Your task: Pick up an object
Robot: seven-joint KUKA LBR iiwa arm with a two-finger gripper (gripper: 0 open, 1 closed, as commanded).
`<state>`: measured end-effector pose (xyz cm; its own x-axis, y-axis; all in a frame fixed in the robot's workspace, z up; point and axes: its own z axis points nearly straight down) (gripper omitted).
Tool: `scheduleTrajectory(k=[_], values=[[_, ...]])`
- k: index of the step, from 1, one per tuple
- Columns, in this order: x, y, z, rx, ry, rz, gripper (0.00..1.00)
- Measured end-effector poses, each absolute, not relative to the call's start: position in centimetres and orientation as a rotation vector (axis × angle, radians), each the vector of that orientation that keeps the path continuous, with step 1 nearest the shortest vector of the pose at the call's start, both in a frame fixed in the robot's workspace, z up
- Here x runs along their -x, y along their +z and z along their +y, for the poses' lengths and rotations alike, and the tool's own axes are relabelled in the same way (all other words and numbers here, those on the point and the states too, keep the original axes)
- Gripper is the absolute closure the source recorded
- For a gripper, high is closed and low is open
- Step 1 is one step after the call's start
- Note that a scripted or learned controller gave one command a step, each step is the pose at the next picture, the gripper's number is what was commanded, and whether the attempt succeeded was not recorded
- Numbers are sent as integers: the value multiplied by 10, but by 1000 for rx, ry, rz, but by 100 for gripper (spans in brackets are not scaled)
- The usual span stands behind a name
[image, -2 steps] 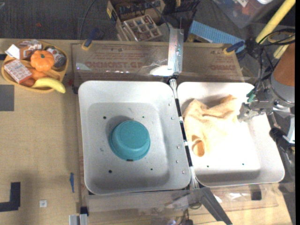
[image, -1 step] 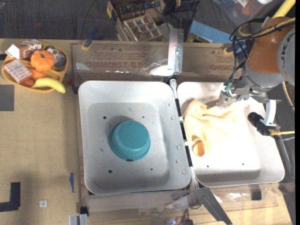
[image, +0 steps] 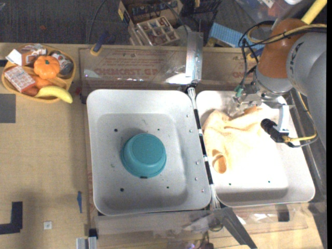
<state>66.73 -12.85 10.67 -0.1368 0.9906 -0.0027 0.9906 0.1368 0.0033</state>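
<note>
the pale yellow cloth (image: 236, 131) lay crumpled in the right bin (image: 290, 191), toward its left and back. it looked soft, light and limp, likely to sag and drape when lifted; a raised fold near its top edge seemed the best place to pinch. the gripper (image: 243, 104) sat at that edge, too blurred to tell its state. the teal bowl (image: 144, 154) sat upturned in the left bin (image: 104, 113).

- Tan wooden worktop (image: 36, 154), evenly lit.
- At far left, a shallow dish (image: 36, 77) of toy food.
- Beyond the far edge, dark floor (image: 52, 14) cluttered with crates (image: 153, 19) and cables.
</note>
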Motion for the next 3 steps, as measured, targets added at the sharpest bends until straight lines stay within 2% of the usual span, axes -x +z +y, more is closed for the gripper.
scheduleTrajectory(k=[1,2,3], values=[[-669,88,-144,-1820,3,2555,0],[-668,110,-153,-1989,3,2424,0],[-640,127,-157,-2065,1,2366,0]])
